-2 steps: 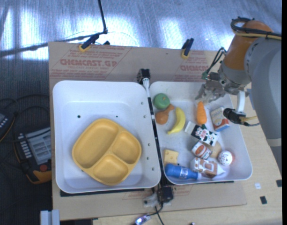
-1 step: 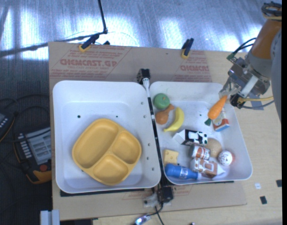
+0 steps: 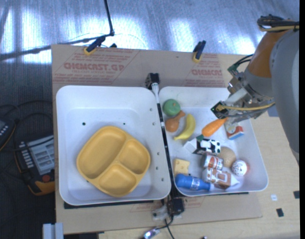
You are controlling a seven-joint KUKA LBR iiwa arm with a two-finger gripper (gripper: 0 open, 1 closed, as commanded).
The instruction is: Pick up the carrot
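There are two white bins – a left bin (image 3: 67,108) and a right bin (image 3: 256,176). One yellow plate (image 3: 114,160) lies in the left bin. The right bin has one carrot (image 3: 213,127), one banana (image 3: 186,127), one green apple (image 3: 171,106), one cheese piece (image 3: 181,166) and one blue bottle (image 3: 192,183) – plus some small things too jumbled to count.

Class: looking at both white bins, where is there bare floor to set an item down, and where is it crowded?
Bare floor: the left shallow white bin around the yellow divided plastic plate, mostly along its far side. The right shallow white bin is crowded: orange toy carrot, yellow toy banana, blue bottle, with the tool above.
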